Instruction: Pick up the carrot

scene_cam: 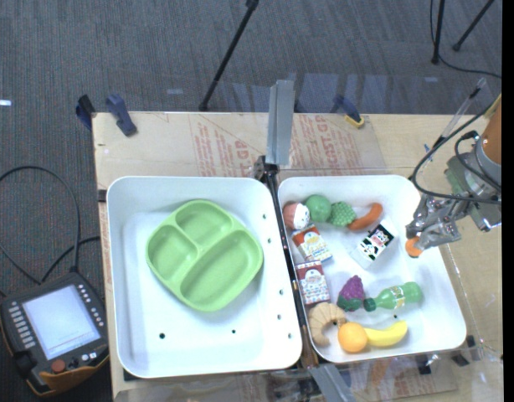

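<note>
A: Where's the carrot (367, 215)?

B: Right bin (408, 184), upper middle, lying at a slant. Green end touches the broccoli (341, 214), and the milk carton (374, 244) is just below it.

A: Gripper (426, 234)?

B: At the bin's right rim, apart from the carrot. Something small and orange sits at its tip, but I can't tell whether it's pinched or how wide the gripper is.

A: How will it handle?

B: Prob. a light, stiff plastic toy, smooth and tapered, so it may slip. Take it mid-body, across the narrow width, away from the broccoli.
</note>
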You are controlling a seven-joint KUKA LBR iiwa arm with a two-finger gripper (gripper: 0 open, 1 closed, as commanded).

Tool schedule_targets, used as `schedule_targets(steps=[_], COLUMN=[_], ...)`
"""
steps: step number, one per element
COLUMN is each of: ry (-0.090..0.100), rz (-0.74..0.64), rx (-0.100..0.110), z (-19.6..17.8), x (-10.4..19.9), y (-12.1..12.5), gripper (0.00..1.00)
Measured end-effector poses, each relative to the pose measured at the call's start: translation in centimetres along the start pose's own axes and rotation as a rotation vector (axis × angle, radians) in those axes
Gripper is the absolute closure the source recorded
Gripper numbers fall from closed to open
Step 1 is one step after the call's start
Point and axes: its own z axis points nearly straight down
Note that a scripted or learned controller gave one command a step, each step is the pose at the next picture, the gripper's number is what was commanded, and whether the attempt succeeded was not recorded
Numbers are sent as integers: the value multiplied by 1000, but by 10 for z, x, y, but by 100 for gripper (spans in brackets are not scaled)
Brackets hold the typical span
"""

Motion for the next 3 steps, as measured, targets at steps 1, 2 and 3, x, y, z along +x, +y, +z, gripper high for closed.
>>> schedule_targets(steps=[1,2,3], ry=[2,-2,0], rz=[-126,-439,-681], rx=[-4,-3,-6], z=[29,3,167], x=[61,31,56], y=[19,79,68], gripper=[100,100,100])
